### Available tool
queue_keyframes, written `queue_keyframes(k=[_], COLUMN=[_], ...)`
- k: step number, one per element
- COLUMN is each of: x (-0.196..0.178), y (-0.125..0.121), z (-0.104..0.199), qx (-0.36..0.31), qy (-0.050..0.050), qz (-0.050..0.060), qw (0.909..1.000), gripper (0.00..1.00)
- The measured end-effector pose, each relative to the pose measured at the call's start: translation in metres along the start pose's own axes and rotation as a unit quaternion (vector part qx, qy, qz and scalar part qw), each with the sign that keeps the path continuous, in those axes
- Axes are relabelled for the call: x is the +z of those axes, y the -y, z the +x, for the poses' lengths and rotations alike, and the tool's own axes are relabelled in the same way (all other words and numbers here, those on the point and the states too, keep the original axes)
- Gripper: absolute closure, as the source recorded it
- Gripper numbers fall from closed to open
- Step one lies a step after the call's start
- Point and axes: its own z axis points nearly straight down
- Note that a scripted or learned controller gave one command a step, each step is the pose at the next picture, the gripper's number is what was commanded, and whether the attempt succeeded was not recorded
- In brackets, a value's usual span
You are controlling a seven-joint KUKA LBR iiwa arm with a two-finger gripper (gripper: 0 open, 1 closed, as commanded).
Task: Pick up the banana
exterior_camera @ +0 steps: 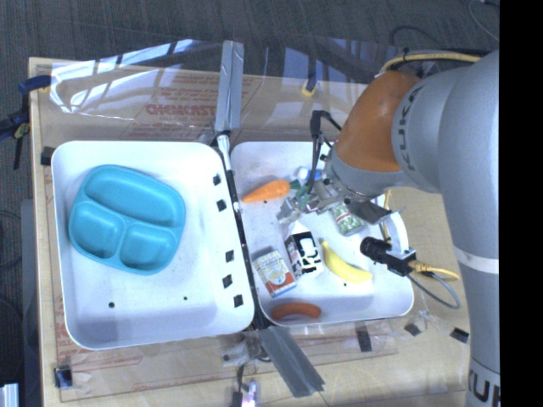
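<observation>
The hand (pixel 307 200) hangs mid-bin, grip state unclear; the banana (pixel 344 264) lies just below-right, near the bin wall (pixel 405 288).

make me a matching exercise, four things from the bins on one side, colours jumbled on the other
Things:
1. banana
2. carrot
3. tray
4. sausage

Colours:
A. blue
B. reddish brown
C. yellow
D. orange

Pairs: 1-C, 2-D, 3-A, 4-B
</observation>
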Motion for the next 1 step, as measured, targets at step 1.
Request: queue_keyframes(k=[1], x=[0.0], y=[0.0004], z=[-0.0005], qx=[0.0], qy=[0.0], qz=[0.0], qw=[1.0], gripper=[0.0])
